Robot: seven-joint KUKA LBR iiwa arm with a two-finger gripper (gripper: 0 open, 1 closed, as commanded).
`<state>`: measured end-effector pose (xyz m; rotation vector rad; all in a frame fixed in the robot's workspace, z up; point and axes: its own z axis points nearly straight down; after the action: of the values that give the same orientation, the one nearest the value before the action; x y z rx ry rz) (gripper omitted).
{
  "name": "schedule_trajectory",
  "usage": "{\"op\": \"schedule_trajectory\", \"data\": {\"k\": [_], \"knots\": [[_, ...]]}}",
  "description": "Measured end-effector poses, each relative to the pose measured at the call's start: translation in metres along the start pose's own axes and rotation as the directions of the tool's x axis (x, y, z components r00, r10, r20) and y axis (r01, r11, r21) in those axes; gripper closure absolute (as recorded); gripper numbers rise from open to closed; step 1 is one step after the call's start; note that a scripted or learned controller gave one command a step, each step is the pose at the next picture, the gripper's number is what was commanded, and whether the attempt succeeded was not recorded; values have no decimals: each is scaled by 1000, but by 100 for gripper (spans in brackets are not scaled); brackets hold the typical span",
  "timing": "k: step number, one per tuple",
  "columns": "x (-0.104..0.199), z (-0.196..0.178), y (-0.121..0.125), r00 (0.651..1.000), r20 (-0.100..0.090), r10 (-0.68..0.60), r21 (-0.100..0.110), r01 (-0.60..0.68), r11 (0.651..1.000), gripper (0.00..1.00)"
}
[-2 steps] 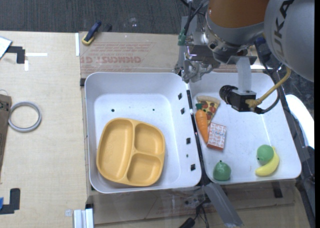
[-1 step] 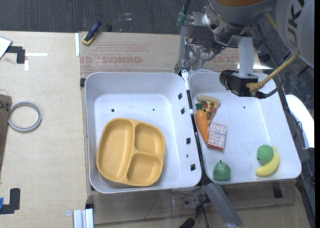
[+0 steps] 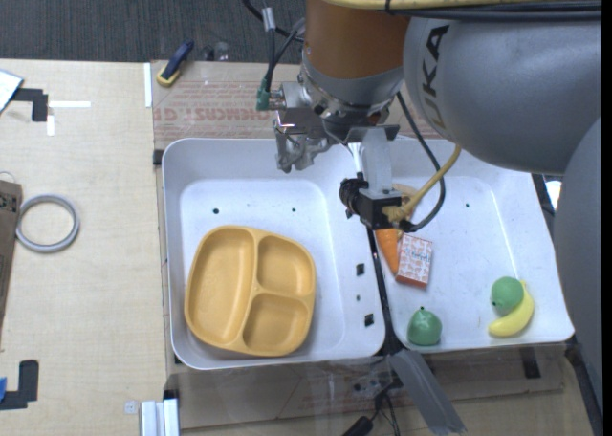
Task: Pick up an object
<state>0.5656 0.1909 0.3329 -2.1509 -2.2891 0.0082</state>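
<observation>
the grey arm with an orange band [image 3: 497,71] fills the upper right. its gripper [image 3: 290,157] hangs over the top rim of the left white bin [image 3: 191,185]; clenched or released, i cannot tell. a yellow three-part plastic plate [image 3: 251,289] lies in that bin's lower half, with bare floor above it. in the right white bin [image 3: 469,195], a red-and-white carton [image 3: 415,260] lies near the left wall and a round green fruit [image 3: 425,327] at the bottom edge.

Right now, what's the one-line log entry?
end effector: over left bin rear | yellow plate: left bin | banana, box: right bin
</observation>
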Motion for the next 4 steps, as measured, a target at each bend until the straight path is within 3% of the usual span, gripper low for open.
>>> {"op": "schedule_trajectory", "data": {"k": [1,2,3,4], "knots": [[-41,-93,25,916,-1,402,-1,-402,916,100],[-41,-100,25,917,4,399,1,-399,917,100],[4,-75,25,906,1,423,1,-423,906,100],[32,-4,86,968,-1,252,-1,-252,968,100]]}}
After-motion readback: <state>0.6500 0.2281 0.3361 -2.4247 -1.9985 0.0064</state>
